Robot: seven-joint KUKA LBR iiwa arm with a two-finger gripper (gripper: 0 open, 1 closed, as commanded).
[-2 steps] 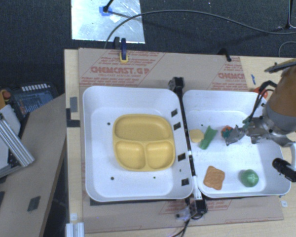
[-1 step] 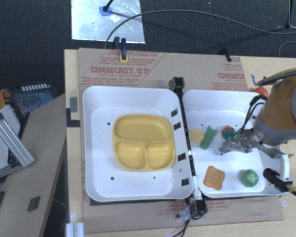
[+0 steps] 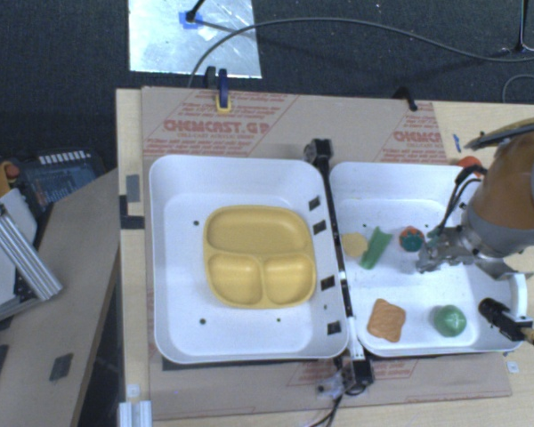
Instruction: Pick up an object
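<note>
In the right bin (image 3: 400,185) lie a green long piece (image 3: 375,248), a small yellow piece (image 3: 353,243) beside it, a small red-and-teal ball (image 3: 412,237), an orange-brown flat piece (image 3: 387,320) and a green round piece (image 3: 449,320). My gripper (image 3: 434,256) reaches in from the right and hangs low over the bin's middle, just below and to the right of the ball. I see nothing held in it.
The left bin (image 3: 178,194) holds a yellow three-part plate (image 3: 254,254). A black divider (image 3: 329,238) runs between the two bins. The arm's grey body (image 3: 512,207) covers the right bin's far right side.
</note>
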